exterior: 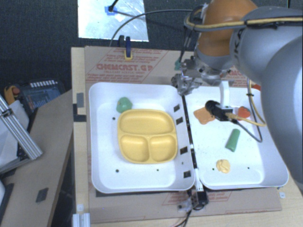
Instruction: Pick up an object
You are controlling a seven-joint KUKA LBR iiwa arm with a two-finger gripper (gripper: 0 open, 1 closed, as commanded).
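Note:
The right bin (265, 169) holds an orange flat piece (203, 116), a green cylinder (232, 140), a small yellow lump (223, 165) and a red-orange piece (243, 111). In the left bin (102, 174) lie a yellow divided plate (146, 135) and a green lump (124, 104) at its far left corner. My gripper (188, 85) hangs low over the far end of the ridge between the two bins, up and left of the orange flat piece. Nothing shows held in it.
A white stem with a black end (215, 109) and a yellow cable (251, 123) reach down from the wrist beside the orange piece. The grey arm covers the right bin's far right. A yellow clamp (128, 48) stands behind the bins.

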